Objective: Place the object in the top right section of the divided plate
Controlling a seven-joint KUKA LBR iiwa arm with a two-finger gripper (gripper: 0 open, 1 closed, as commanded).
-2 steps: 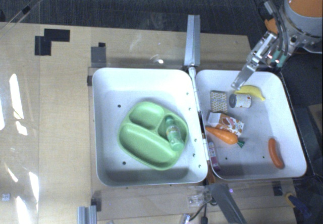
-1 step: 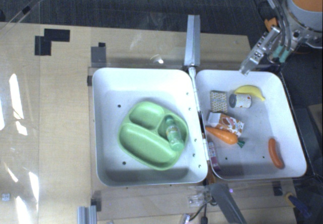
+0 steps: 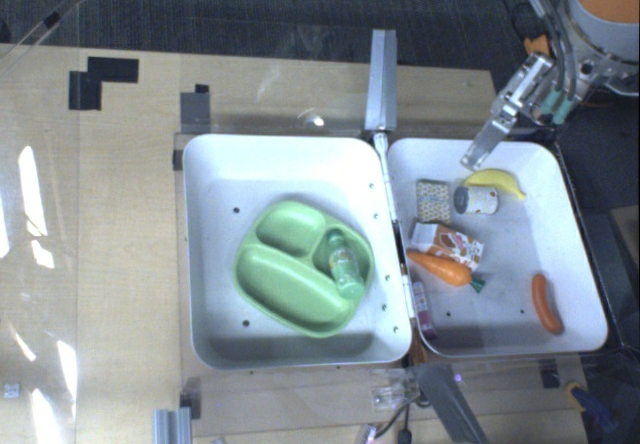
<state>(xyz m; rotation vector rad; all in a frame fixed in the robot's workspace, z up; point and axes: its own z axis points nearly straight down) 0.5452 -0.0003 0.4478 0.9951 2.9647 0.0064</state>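
A green divided plate (image 3: 288,288) lies in the left bin (image 3: 215,232). A small translucent, bottle-like object (image 3: 345,263) rests in the plate's small right-hand section, next to the bin's divider wall. The gripper (image 3: 487,139) hangs over the far left corner of the right bin (image 3: 580,242), well away from the plate. It is just above and left of a yellow banana (image 3: 499,182) and a small can (image 3: 477,199). Nothing shows in its grasp.
The right bin also holds a patterned packet (image 3: 433,195), a red-and-white wrapper (image 3: 456,244), a carrot (image 3: 440,268) and a sausage (image 3: 545,303). A metal post (image 3: 381,82) stands between the bins at the back. Cables run behind the arm.
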